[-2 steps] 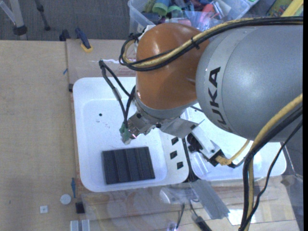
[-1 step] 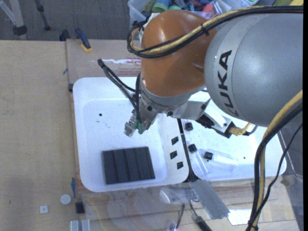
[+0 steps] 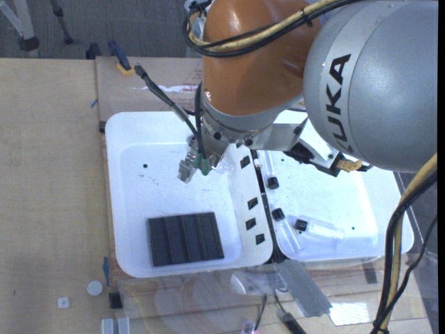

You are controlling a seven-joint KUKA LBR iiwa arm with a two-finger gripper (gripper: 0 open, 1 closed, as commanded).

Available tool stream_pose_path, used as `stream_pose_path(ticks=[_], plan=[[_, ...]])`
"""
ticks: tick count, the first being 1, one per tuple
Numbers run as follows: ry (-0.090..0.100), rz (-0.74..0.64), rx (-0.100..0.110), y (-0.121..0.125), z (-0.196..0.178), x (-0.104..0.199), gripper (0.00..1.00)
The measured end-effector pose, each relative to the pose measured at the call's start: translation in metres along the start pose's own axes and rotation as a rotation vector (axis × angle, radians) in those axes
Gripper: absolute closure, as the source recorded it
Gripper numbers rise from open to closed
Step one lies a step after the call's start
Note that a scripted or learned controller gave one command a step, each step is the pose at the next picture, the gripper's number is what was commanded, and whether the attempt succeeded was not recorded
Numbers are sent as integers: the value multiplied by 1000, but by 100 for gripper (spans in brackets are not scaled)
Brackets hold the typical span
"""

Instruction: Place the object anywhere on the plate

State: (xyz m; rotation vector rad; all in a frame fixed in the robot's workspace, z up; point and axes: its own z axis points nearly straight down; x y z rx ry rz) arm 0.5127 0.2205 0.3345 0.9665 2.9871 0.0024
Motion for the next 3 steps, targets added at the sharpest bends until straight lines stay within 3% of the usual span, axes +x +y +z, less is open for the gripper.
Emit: stream_pose_path(ticks=[1, 2, 3], plan=[[3, 44, 4, -16, 5, 30, 100], [3, 298, 6, -18, 33, 29, 100], [4, -98, 4, -26, 92, 22, 100]])
